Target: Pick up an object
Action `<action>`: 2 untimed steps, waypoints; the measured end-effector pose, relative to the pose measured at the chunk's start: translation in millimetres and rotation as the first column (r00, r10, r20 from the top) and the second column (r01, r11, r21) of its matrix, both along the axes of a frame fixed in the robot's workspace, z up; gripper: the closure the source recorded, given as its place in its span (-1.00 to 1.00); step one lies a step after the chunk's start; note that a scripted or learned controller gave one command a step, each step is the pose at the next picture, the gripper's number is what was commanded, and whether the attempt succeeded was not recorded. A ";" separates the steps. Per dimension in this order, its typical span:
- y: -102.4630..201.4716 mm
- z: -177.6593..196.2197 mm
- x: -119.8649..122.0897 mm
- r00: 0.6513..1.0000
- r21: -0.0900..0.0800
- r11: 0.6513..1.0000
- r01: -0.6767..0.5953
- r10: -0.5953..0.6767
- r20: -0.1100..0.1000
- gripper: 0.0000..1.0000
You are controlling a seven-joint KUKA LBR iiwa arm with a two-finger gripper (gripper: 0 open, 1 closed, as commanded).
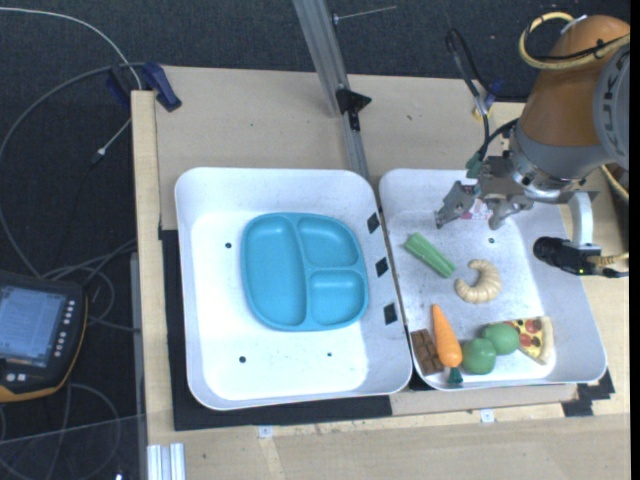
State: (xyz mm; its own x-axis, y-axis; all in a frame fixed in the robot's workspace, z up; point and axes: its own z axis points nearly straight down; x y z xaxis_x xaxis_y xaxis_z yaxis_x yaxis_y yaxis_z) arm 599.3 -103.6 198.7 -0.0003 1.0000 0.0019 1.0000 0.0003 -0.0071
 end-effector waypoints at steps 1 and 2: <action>-1.9 -44.7 -7.1 1.000 0.000 1.000 0.000 0.000 0.000 -1.00; -9.6 -91.3 -6.7 1.000 0.000 1.000 0.001 -0.001 0.000 -1.00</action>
